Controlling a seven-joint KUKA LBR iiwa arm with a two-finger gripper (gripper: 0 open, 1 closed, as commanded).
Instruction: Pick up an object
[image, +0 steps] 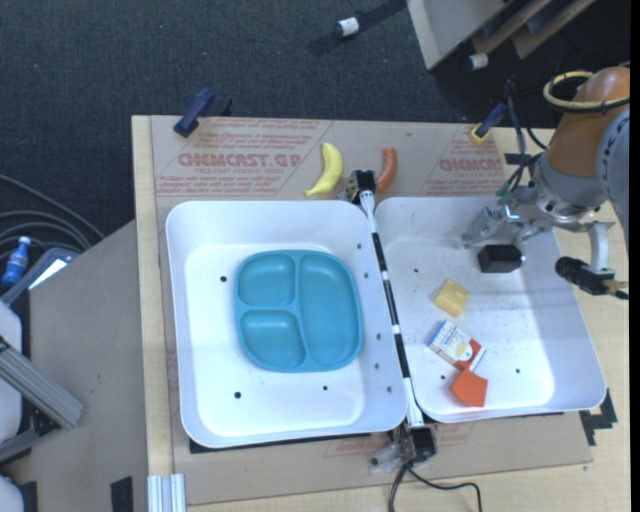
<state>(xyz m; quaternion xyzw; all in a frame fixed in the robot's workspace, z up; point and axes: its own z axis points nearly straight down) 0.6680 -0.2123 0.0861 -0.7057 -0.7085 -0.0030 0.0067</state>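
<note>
My end effector (497, 252) hung over the right bin (560, 385), above a yellow block (451, 297); I could not tell its state or any grip.

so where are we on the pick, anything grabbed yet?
Nothing looks picked yet. The gripper hangs over the back of the right bin, with no item seen between its fingers. The yellow block, small carton and orange piece lie on the bin floor nearer the front. The pick itself is left.
</note>
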